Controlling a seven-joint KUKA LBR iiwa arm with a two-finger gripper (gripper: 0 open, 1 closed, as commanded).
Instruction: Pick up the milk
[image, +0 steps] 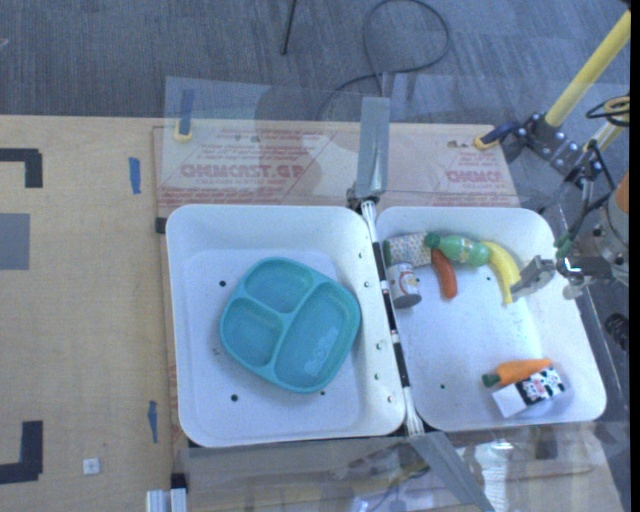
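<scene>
The milk (530, 391) is a small white carton with black cow patches, lying tilted at the lower right of the right bin (470, 330), touching a carrot (517, 372). The gripper (535, 275) hangs at the bin's upper right rim beside a banana (502, 266); I cannot tell its grip state. Most of the arm is cut off.

The tan tabletop (80, 330) carries two shallow white bins side by side, their inner rims touching: the left bin (200, 410) and the right bin (470, 410). Blue tape strips (134, 175) and black corner marks (28, 167) lie on its bare left part.
</scene>
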